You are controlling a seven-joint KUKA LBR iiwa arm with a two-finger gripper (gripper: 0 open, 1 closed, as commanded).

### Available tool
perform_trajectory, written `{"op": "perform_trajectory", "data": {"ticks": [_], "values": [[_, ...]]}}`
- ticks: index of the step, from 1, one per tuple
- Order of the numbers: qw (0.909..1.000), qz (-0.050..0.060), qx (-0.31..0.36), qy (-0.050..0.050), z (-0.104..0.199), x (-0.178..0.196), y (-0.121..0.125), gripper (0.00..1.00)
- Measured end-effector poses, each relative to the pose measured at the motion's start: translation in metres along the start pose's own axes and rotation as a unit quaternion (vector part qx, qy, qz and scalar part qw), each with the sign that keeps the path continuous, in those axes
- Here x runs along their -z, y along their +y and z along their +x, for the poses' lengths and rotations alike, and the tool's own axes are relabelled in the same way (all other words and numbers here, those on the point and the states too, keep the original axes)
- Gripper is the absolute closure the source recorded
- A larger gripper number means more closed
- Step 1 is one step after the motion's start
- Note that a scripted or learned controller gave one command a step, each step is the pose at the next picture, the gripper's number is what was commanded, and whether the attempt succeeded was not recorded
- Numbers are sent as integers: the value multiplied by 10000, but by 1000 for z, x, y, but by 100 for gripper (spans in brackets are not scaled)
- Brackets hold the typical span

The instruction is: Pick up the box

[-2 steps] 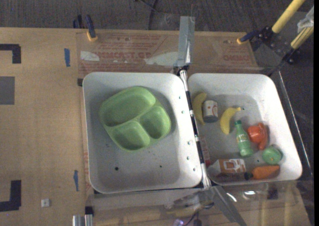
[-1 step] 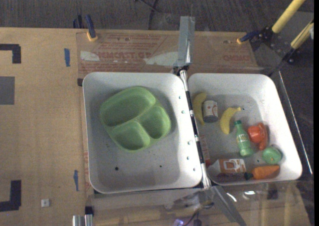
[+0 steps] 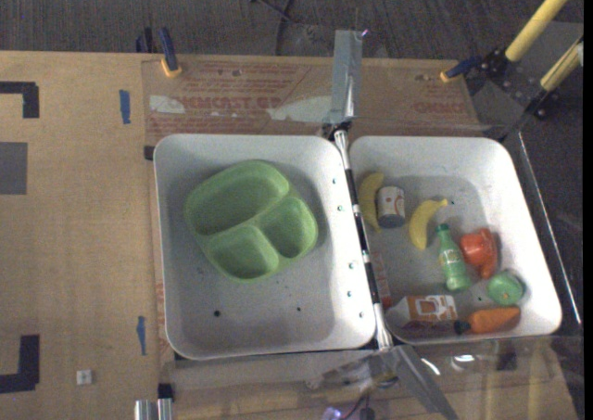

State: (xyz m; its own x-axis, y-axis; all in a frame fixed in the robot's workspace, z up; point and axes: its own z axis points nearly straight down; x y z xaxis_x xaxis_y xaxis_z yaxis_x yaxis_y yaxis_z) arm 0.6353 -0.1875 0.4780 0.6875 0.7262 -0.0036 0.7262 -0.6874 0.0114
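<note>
Box (image 3: 426,309) lies flat at the near edge of the right bin (image 3: 528,191), touching the carrot (image 3: 493,320), so you are before the approach, and the pincer's state I cannot tell.

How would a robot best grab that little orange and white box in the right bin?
From above, I'd guess, fingers closing across the short sides of the box. It lies flat near the bin's front wall, with a carrot close on the right, so the long edges look freer.
</note>
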Motion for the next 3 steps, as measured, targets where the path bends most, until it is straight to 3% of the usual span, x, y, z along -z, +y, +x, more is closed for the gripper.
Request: {"op": "perform_trajectory", "data": {"ticks": [3], "values": [[9999,-53,100,-8,10,33,-3,100]]}}
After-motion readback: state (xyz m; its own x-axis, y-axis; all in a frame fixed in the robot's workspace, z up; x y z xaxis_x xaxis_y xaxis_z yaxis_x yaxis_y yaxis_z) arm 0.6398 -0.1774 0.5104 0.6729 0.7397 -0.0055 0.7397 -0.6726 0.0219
